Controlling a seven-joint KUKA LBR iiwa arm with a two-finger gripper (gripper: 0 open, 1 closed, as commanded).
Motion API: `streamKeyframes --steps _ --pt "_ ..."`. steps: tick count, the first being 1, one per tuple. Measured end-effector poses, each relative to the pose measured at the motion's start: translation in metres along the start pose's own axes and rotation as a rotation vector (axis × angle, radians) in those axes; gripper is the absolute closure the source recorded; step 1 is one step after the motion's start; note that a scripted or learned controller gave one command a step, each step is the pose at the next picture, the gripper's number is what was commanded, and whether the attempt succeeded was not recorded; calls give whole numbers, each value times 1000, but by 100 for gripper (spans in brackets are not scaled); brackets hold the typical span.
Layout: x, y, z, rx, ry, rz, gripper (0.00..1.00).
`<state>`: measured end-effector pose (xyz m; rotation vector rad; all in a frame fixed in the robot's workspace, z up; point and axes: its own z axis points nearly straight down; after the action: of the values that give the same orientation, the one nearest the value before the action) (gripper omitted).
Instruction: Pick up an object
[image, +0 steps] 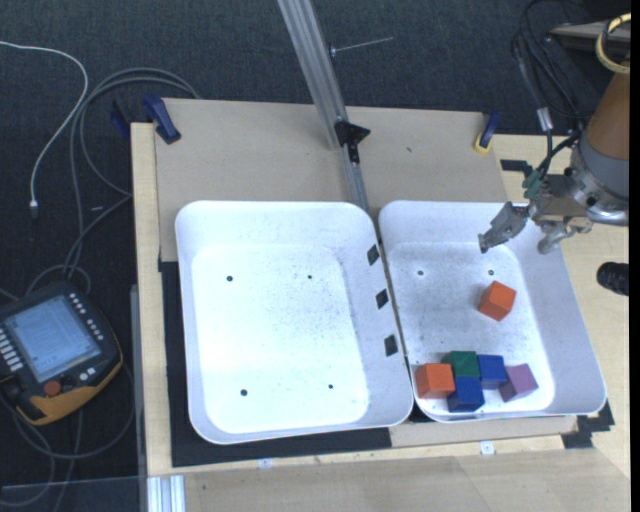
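An orange cube (497, 300) lies alone in the middle of the right bin (570, 300). Along that bin's front wall sit an orange block (435, 379), a green block (462, 364), two blue blocks (490, 369) (466, 394) and a purple block (520, 380), packed close together. My gripper (524, 233) hangs over the far part of the right bin, up and to the right of the lone orange cube. Its two fingers stand spread apart with nothing between them.
The left bin (200, 230) lies beside the right one, with black clips (381, 298) along the shared edge. A metal pole (318, 75) rises behind the bins. Blue clamps (160, 118) (488, 130) grip the board's back edge. A teach pendant (50, 345) lies at the left.
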<state>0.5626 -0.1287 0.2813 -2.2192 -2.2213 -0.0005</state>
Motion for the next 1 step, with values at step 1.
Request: streamKeyframes --steps 1 --pt "0 0 0 0 0 0 0"
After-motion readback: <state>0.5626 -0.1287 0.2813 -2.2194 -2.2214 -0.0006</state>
